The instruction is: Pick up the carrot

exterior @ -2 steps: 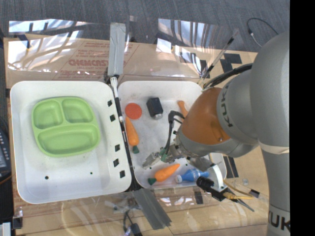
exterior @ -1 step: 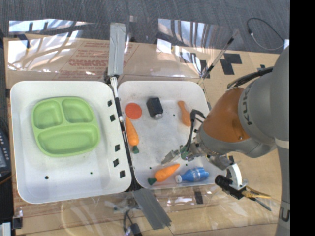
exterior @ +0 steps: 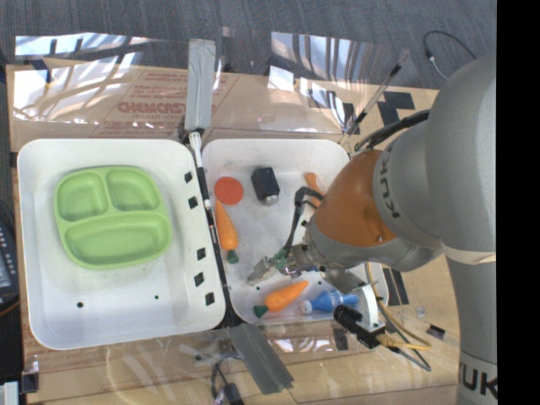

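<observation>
- Gripper (exterior: pixel 268 267) hangs low in the right bin (exterior: pixel 253 154), fingers apart with nothing between them.
- One carrot (exterior: pixel 287 296) lies just below it near the front wall; another carrot (exterior: pixel 225 229) hugs the left wall.
- Looks like a light, rigid, smooth toy: grip across the thick orange middle, since the tapered tip may slip.

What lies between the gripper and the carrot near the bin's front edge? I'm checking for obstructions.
In the camera view, only bare white bin floor separates the gripper from the carrot just below it.
</observation>
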Tool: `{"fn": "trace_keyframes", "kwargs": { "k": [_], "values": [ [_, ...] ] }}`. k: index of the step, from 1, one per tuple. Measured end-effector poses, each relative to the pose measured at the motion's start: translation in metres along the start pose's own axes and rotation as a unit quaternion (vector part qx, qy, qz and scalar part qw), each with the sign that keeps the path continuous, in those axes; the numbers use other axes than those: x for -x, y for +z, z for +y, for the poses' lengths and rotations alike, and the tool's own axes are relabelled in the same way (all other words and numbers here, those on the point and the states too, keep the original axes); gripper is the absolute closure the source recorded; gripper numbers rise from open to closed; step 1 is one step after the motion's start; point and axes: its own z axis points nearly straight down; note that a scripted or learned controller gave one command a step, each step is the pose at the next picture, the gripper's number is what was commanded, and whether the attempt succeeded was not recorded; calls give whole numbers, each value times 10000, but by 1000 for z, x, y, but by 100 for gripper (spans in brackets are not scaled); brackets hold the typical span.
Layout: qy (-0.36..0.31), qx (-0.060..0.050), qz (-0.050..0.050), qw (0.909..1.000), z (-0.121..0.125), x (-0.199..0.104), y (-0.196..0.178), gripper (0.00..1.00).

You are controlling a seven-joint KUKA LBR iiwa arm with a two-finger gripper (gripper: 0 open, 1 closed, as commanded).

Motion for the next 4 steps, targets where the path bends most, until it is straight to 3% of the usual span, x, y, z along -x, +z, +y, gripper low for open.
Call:
{"fn": "trace_keyframes", "kwargs": {
  "k": [1, 2, 3, 4],
  "values": [
    [-874, -14, -2, 9962, -1, 0, 0, 0],
    [417, 13, -15, 9991, -7, 40, -1, 0],
    [840, 6, -13, 9965, 39, 64, -1, 0],
    [-289, 2, -4, 9996, -3, 17, 0, 0]
  ]
}}
